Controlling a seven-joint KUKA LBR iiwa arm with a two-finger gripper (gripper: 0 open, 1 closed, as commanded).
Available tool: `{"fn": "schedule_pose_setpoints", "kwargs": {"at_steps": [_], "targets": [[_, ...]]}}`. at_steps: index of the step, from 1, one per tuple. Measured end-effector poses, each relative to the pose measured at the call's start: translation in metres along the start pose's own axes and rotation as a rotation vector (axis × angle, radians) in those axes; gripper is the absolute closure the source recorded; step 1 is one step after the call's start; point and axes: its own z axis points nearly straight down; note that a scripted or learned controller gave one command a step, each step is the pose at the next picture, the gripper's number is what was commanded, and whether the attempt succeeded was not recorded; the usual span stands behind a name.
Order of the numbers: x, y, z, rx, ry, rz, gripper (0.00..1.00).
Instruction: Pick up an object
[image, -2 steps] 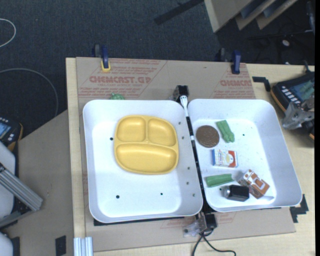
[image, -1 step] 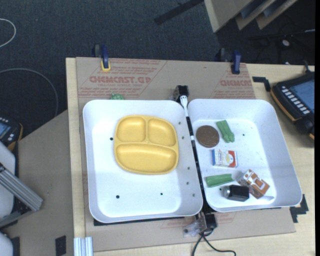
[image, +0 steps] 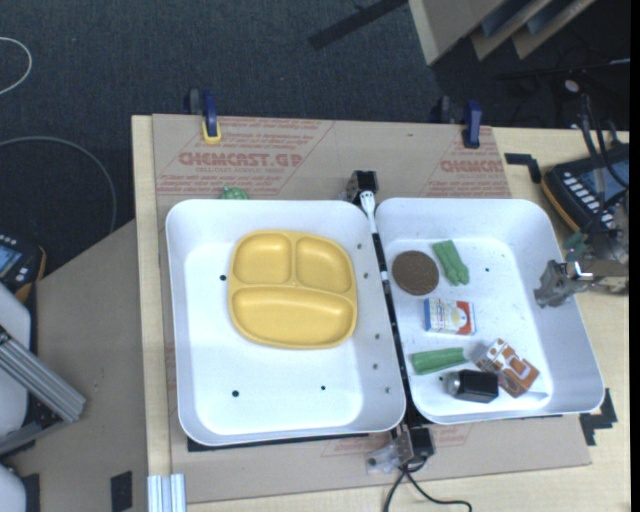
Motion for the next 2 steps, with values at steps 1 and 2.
{"fn": "schedule_pose_setpoints", "kwargs": {"at_steps": [1,2], "targets": [[0.073,0.002,0.078,-0.005,-0.001,-0.002,1.0],[-0.006,0.044,0.21,-0.018,-0.006,0.009,1.0]]}}
